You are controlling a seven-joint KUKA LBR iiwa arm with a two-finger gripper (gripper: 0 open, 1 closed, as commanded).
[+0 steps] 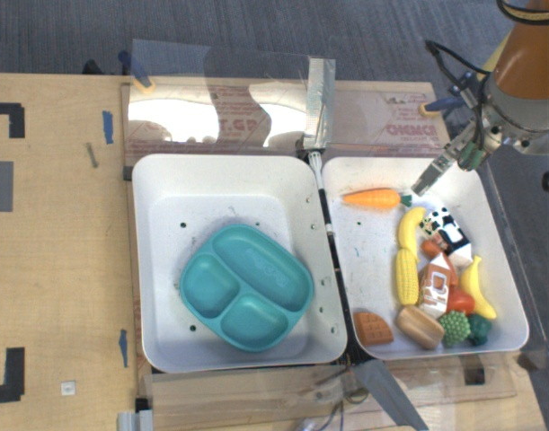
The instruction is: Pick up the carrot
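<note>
The carrot (pixel 371 199) is orange with a green stub at its right end. It lies crosswise on the floor of the right bin (pixel 368 277), near the far wall. My gripper (pixel 420 185) comes in from the upper right, slanting down to the left. Its tip hangs just right of and slightly above the carrot's green end, apart from it. Nothing is seen held in it.
A pile of toy food fills the right bin's right half: banana (pixel 409 227), corn (pixel 405 275), a black-and-white toy (pixel 447 229), carton (pixel 436 284), broccoli (pixel 454 327), bread roll (pixel 420 327), brown waffle (pixel 373 329). A teal divided plate (pixel 247 285) sits in the left bin (pixel 157 205).
</note>
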